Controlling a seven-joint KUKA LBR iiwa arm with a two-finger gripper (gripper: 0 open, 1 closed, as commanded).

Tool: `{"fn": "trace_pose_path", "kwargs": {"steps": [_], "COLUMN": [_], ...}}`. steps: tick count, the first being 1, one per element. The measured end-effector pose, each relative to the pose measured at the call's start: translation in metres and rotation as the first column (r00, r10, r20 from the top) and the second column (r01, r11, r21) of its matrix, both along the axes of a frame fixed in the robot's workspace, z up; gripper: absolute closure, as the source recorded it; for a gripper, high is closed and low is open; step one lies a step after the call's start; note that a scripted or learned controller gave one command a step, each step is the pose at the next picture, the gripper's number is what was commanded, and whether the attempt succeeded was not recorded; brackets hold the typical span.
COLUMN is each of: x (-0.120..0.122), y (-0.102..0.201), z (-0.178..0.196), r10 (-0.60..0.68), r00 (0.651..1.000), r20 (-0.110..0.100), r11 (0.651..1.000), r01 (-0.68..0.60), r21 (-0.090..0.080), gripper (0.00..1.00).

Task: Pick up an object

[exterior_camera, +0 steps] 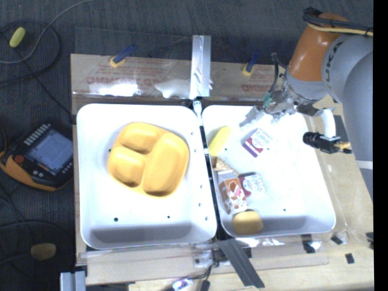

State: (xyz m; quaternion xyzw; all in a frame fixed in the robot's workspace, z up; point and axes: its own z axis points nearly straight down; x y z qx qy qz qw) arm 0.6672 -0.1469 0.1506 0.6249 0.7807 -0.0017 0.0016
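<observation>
Hovering over the back edge of the right bin (315, 180), the gripper (257, 115) hangs at the end of the grey arm (327, 59), whose orange band sits up near the top right. Its thin fingers (250, 119) slant down and left with a slight gap at the tips and nothing between them, so I judge this as the approach step: no object is picked yet. The nearest candidate is a small white and purple packet (256, 142), lying flat on the bin floor just below the fingertips and apart from them. Farther toward the front lie a second purple and white packet (254, 183), a brown and white snack pouch (232, 193), a round tan piece (247, 221) against the front wall, and a yellow lemon-like piece (218, 139) against the divider. The left bin (97, 217) holds a large yellow moulded piece (148, 157). The next move, as I read it, calls for a short descent with the fingers straddling the nearest packet; being flat, it may slip out. Printing on the packets and pouch is too small to read, and no brand can be made out.
</observation>
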Motion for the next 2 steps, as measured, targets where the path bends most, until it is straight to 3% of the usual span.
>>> {"fn": "trace_pose_path", "kwargs": {"steps": [1,2], "x": [-0.009,-0.035], "y": [0.008,-0.011], "z": [-0.056,0.058], "r10": [0.091,0.210], "r00": [0.996,0.978], "r20": [0.016,0.000], "r11": [0.996,0.978], "r01": [-0.091,-0.210], "r21": [-0.006,0.002], "gripper": [0.00,0.00]}}
